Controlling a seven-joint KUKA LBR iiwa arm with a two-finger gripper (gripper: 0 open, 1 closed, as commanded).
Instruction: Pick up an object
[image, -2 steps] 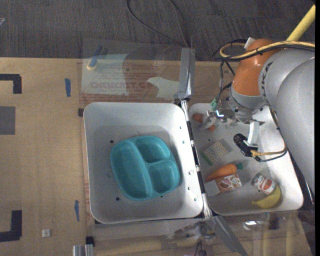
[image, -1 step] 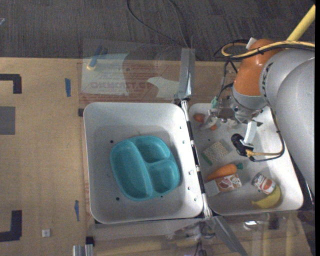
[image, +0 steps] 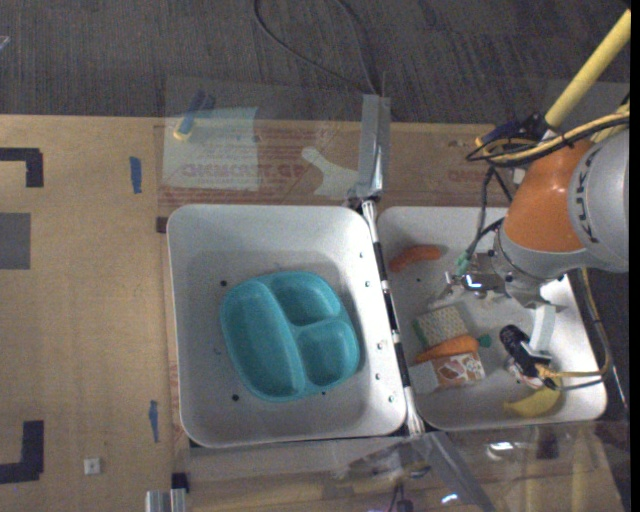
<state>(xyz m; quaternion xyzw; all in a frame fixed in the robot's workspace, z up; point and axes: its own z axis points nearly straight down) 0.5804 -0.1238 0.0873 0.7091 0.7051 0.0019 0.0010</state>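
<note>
Tray (image: 290, 335) in left bin (image: 200, 250) — banana (image: 533, 402), box (image: 460, 370) in right bin (image: 440, 225).

A pale wooden bench (image: 80, 330), marked with blue tape (image: 135, 175) and black tape (image: 36, 168), meets dark carpet (image: 150, 40) beyond.

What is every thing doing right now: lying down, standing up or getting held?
Teal divided plate: flat, right way up, in the left bin.
Orange sausage-shaped toy: lying loose in the right bin.
Tan ridged block: lying flat.
Carrot: on its side, beside the block.
Small box: lying flat beside the carrot.
Banana: lying by the near wall.
Gripper: above the right bin, holding nothing I can see.
</note>
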